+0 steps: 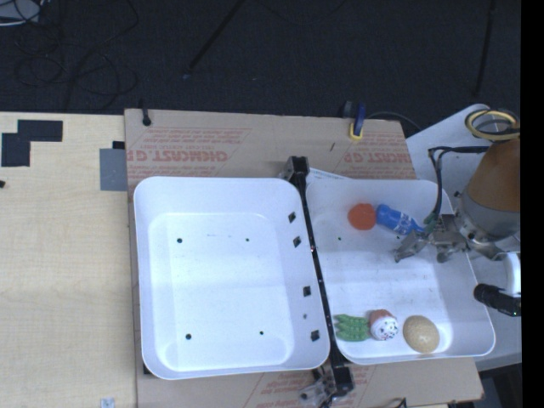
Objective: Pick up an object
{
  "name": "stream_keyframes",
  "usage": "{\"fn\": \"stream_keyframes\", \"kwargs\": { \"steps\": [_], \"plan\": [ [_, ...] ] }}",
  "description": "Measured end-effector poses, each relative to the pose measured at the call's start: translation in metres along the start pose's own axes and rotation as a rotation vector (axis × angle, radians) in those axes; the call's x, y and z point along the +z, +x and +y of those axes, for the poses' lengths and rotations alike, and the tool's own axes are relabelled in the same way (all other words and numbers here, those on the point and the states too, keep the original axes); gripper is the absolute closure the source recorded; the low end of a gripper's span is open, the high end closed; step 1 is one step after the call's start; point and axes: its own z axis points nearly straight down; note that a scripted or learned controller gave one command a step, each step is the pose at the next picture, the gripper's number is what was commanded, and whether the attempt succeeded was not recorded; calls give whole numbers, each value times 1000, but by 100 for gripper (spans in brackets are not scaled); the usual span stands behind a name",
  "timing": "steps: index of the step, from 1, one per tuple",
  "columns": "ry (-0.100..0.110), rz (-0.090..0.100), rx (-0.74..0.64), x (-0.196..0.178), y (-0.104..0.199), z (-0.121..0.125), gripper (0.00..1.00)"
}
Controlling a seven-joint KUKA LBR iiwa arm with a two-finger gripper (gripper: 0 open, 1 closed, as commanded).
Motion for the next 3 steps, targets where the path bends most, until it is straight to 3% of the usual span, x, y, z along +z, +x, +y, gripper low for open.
{"fn": "stream_keyframes", "kwargs": {
  "steps": [1, 2, 3],
  "plan": [
    [1, 1, 4, -10, -2, -1, 100],
    [-9, -3, -14, -121, 4, -48, 100],
    [-7, -3, -14, -191, 11, -93, 100]
  ]
}}
